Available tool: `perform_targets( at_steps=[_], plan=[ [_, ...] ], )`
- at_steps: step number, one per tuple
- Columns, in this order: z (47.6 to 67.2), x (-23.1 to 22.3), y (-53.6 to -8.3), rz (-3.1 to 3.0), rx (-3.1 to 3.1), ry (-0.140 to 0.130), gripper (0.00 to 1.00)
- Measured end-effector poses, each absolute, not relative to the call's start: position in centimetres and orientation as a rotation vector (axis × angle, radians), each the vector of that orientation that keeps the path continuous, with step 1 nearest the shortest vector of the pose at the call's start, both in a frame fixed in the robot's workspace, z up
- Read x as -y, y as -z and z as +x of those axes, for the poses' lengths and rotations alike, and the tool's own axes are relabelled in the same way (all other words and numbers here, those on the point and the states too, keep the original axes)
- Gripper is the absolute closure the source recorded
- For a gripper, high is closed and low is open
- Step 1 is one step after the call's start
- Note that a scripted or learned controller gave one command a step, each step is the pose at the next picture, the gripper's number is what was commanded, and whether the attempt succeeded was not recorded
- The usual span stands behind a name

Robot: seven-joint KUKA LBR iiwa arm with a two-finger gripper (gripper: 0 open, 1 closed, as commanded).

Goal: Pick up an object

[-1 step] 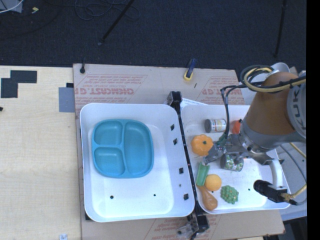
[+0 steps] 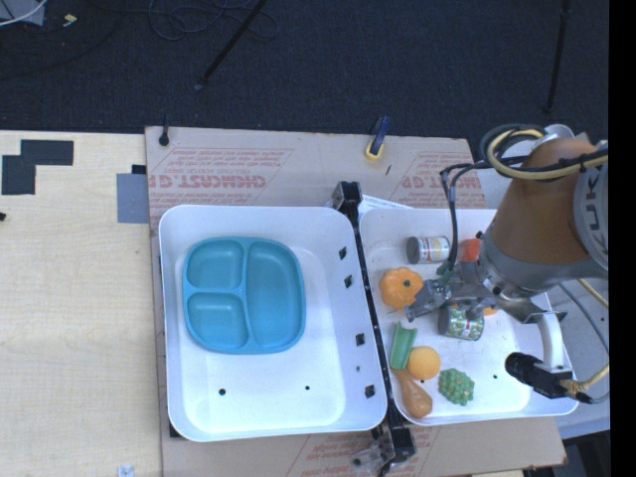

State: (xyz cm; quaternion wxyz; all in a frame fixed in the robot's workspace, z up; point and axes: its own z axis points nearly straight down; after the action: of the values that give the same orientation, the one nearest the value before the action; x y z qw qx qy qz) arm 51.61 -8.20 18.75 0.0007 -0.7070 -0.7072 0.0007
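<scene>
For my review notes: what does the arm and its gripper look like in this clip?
The arm is bulky and rounded: an orange band over a grey wrist section. Black and yellow cables loop over its top, and one black cable runs down its left side. Part of a dark letter marking shows at its right edge. The gripper is a dark grey metal assembly.

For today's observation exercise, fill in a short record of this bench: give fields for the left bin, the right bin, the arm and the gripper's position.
left bin: holds a blue divided plate
right bin: small pumpkin, orange ball, green grape bunch, green block, small can lying on its side
arm: reaches in over the right bin
gripper: low among the right bin's items, beside the pumpkin
grasp: cannot tell
</scene>
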Motion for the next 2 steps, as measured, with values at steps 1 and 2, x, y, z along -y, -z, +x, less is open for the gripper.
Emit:
perform_targets(
  at_steps=[1,2],
  plan=[
    [51.8,8.2,-14.3,-2.217,2.217,-0.007,0.0],
    [51.7,8.1,-9.0,-2.216,2.216,-0.007,0.0]
  ],
)
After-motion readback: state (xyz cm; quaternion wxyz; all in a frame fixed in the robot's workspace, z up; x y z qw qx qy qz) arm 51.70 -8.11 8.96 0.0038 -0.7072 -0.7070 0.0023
